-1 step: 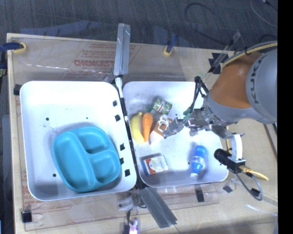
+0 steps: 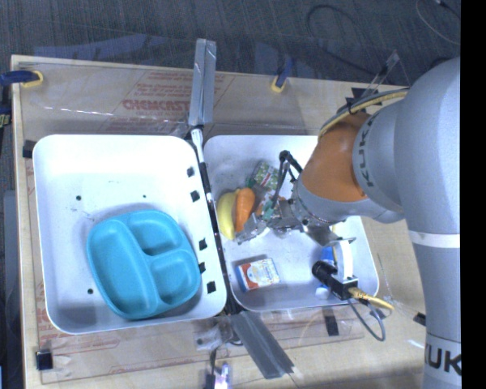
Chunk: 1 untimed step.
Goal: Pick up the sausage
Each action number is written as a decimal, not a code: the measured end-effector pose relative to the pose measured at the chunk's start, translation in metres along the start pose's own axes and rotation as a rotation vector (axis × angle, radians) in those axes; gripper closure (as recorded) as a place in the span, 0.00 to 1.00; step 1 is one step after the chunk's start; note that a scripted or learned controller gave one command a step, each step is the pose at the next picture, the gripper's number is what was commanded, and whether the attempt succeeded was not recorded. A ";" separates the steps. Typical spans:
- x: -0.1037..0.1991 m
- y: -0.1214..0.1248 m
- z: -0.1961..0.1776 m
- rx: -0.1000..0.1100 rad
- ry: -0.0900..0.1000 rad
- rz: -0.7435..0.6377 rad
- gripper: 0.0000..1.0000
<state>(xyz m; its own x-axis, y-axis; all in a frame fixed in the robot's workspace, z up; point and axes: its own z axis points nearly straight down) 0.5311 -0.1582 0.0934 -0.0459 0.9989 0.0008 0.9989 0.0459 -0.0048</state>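
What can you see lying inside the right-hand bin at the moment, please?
The right bin holds a carrot beside a yellow banana-like item, a small printed packet and a green wrapped item. The gripper and arm cover the rest; no sausage can be made out.

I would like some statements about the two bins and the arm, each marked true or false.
1. The blue divided tray lies in the left bin. True.
2. The carrot lies in the left bin. False: it lies in the right bin, beside the yellow item.
3. The pincer is over the right bin, close to the carrot. True.
4. The small carton rests on the blue divided tray. False: it lies on the floor of the right bin.
5. The arm reaches in from the left of the view. False: it comes from the right.
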 end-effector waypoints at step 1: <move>-0.053 0.026 -0.022 -0.004 -0.001 -0.022 0.00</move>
<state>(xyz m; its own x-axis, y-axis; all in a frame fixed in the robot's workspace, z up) 0.5594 -0.2103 0.1154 -0.0676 0.9977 0.0000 0.9977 0.0676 -0.0006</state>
